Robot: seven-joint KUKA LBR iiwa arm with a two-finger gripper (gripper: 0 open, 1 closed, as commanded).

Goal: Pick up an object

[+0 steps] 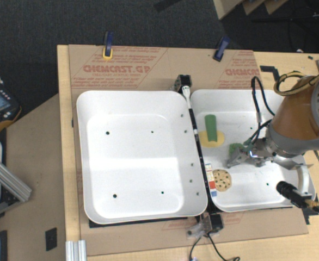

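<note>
Gripper (240, 155) sits low in the right bin (241, 200), center-right of frame, right over a small green thing (237, 147), can't tell its grip state, but that piece looks light and soft, so pinch its middle.

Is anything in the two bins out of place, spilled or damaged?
Nothing stands out. The right bin holds a green block lying on a yellow piece, a cookie-like disc near the divider, and a small green object by the gripper. No spill or damage shows.
</note>
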